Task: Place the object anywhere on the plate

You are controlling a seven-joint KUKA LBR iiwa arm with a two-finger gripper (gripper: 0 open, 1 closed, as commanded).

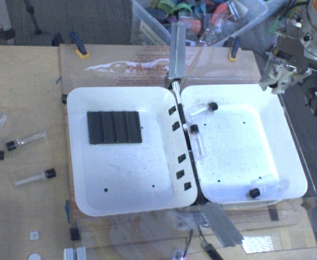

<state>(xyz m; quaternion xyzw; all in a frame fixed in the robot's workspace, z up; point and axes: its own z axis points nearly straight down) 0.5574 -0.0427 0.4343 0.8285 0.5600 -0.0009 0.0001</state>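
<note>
One fixed camera looks down from above at a slant on the worktop, far enough off to take in both white bins whole, the left bin and the right bin side by side at the middle of the picture. The far edge of the scene lies at the top, where a clear tub of coloured odds and ends stands beyond the bins. The arm enters at the upper right corner.

A robotics lab. Two white bins sit clamped on a wooden bench. Behind them stands a clear tub of mixed coloured objects, and tripod legs rest on carpet.
</note>
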